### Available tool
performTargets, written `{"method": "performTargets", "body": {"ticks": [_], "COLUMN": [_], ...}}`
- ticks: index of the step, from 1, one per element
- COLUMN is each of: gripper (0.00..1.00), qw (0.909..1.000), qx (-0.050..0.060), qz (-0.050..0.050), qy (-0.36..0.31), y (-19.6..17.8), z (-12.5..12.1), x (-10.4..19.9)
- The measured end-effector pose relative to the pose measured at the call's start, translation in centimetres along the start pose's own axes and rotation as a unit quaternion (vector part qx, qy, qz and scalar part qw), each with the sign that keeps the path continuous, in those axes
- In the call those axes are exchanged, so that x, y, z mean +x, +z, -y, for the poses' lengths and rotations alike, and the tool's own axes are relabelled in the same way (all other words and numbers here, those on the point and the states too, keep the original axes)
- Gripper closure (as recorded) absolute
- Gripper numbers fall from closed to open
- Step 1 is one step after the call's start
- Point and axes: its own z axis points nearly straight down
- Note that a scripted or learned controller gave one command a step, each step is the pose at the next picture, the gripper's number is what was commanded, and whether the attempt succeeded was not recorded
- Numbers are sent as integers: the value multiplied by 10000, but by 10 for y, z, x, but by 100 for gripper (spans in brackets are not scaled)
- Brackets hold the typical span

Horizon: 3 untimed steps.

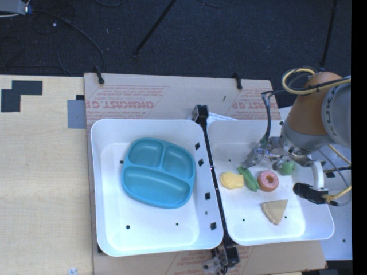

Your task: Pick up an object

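In the right bin (241,234) lie a yellow lump (231,180), a green pod-shaped piece (249,178), a pink ring donut (268,180) and a tan wedge (276,211). A small green object (285,166) sits partly under the arm's wrist. My gripper (259,155) reaches in from the right and hovers low over the bin, just above and behind the green piece and the donut. Nothing shows between its fingers.
The left bin (109,222) holds a blue divided plate (159,172). A black divider (209,176) runs between the two bins. Cables and a black connector (309,192) hang by the arm at the right bin's right side.
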Motion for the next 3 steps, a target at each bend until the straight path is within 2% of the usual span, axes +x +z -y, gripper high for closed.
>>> {"method": "performTargets", "body": {"ticks": [1, 3], "gripper": [100, 100], "qw": [10000, 10000], "qx": [-3, -53], "qz": [1, 19], "qy": [7, 6], "y": [-12, -133], "z": [0, 5], "x": [-1, -11]}}
